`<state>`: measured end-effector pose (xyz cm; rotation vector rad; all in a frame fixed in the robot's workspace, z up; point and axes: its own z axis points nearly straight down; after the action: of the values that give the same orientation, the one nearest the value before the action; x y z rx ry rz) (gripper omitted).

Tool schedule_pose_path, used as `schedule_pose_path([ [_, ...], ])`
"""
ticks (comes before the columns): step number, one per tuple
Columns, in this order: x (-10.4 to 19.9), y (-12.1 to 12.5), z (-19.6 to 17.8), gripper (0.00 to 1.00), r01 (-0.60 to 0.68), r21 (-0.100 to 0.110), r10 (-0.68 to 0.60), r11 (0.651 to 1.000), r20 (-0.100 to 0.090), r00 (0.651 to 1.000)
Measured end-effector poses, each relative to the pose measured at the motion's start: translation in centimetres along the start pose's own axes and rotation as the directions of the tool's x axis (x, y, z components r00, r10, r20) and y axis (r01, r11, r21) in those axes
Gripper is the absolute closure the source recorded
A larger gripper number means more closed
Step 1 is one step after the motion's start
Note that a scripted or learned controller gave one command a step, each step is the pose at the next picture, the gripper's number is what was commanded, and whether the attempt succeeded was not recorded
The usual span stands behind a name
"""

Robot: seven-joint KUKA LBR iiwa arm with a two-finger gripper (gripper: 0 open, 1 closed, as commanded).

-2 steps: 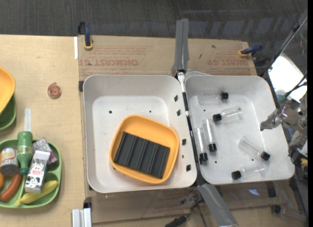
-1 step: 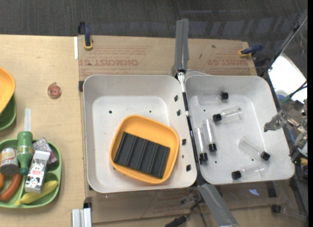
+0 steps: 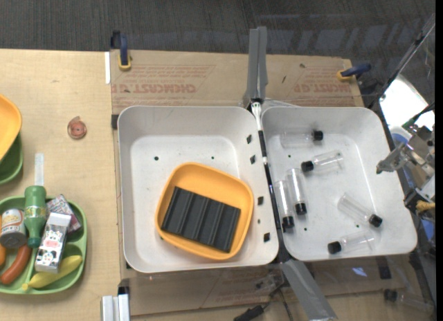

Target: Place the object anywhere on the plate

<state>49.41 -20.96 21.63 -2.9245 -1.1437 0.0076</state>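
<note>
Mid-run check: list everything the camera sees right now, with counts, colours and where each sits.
Bins: 2, white, side by side on the bench.
Plate: 1, orange-yellow, in the left bin, near its front.
Ridged block: 1, black, lying on the plate.
Vials: about 6, clear with black caps, scattered in the right bin.
Cardboard sheet: 1, brown, under the bins.
Clamps: 2, at the cardboard's back corners.
Green tray: 1, far left, holding toy food, a green bottle and small cartons.
Small disc: 1, pinkish, on the wooden table at left.
Yellow dish: 1, at the left edge, partly cut off.
Robot hand: 1, grey metal, at the right bin's right rim; too blurred to judge further.
</note>
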Motion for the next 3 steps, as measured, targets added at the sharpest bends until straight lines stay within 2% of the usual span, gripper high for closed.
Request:
schedule_pose_path([
  [1,-1.0,-0.3,3.2,0.00,-0.070,0.002,0.070,0.998,0.001,0.998],
  [2,-1.0,-1.3,3.0,0.00,-0.148,0.002,0.148,0.989,-0.001,0.989],
  [3,-2.0,-0.3,2.6,0.00,-0.264,0.001,0.264,0.965,0.000,0.965],
])
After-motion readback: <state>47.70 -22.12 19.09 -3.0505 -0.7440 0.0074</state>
